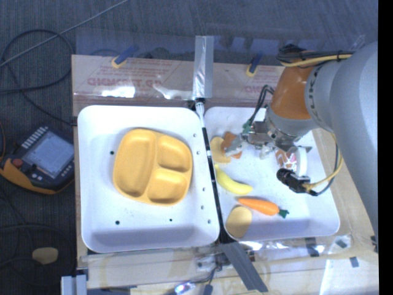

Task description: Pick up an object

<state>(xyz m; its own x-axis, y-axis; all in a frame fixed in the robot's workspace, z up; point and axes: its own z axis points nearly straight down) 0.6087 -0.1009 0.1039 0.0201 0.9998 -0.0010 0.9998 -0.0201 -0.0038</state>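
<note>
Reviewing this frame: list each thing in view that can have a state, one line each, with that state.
gripper: low in the right bin, fingers hidden.
yellow divided tray: flat in the left bin, right way up.
banana: lying in the right bin, apart from the gripper.
carrot: lying flat, leafy end towards the right.
small yellow cup: on its side at the bin's near edge.
</note>
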